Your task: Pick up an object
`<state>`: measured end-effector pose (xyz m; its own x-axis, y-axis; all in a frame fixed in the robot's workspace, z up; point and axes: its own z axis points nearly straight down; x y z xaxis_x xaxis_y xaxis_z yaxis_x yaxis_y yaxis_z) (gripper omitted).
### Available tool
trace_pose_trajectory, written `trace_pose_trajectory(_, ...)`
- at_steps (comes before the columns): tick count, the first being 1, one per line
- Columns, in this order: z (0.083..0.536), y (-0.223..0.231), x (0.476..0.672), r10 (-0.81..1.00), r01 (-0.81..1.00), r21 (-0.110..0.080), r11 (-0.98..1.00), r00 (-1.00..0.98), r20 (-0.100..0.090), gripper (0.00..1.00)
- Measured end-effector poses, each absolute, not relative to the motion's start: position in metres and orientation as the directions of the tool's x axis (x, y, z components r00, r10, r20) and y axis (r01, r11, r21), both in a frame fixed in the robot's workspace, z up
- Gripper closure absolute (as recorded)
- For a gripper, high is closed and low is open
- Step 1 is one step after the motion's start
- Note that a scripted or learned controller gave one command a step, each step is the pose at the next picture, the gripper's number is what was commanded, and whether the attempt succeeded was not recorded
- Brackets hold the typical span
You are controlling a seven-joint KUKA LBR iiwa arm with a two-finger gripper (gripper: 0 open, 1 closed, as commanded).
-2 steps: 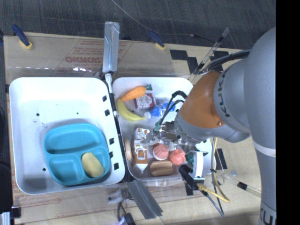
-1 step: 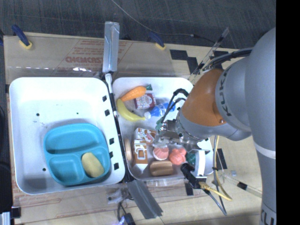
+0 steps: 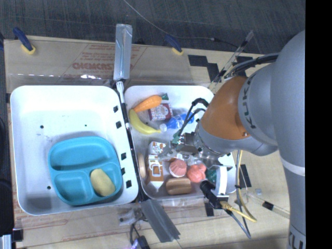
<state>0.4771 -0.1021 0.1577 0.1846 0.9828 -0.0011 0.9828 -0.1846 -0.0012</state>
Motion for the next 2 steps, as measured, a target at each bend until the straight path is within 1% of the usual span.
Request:
trace_pose_trajectory(1,0.093,-0.159,0.478,0.995,0.995,0.003,-0.101,0.101,0.001,0.00)
trace_pose_trajectory(2,0.103,-0.158,0.480,0.995,0.995,0.004,-0.095,0.095,0.000,1.00)
